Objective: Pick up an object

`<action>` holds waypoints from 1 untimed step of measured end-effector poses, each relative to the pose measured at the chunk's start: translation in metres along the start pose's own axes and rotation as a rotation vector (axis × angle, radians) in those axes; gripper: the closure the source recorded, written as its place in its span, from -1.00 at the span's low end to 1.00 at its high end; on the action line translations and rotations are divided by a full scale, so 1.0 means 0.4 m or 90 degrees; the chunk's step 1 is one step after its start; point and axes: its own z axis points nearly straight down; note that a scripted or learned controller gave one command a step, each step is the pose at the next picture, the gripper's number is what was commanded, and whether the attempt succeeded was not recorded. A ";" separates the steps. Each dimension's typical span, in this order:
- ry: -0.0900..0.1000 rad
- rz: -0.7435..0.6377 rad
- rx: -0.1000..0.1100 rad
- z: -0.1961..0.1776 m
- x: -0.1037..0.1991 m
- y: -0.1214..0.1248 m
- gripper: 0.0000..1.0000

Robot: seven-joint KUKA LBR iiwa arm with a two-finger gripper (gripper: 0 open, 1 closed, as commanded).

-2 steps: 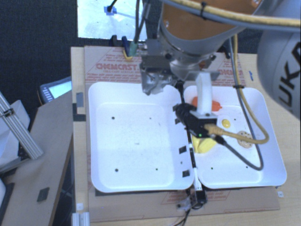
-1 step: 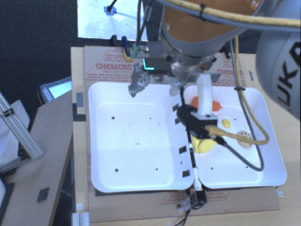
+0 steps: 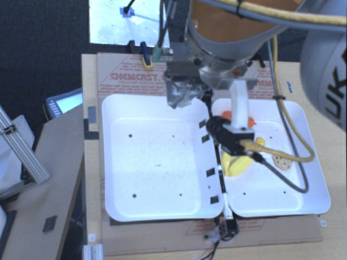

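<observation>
A yellow, banana-like piece [image 3: 237, 166] lies in the right bin [image 3: 271, 196], close to its left wall and about midway along it. An orange piece [image 3: 227, 114] sits near that bin's far left corner, partly hidden by the robot. A round tan disc [image 3: 282, 162] dotted with small holes lies just right of the yellow piece. The grey arm [image 3: 325, 64] reaches in from the right. Its tool [image 3: 180, 95] hangs above the far right corner of the left bin [image 3: 146, 167]. I cannot tell how far the tool is open, and no object shows in it.
</observation>
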 end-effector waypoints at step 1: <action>-0.001 0.007 0.000 -0.034 0.021 0.125 1.00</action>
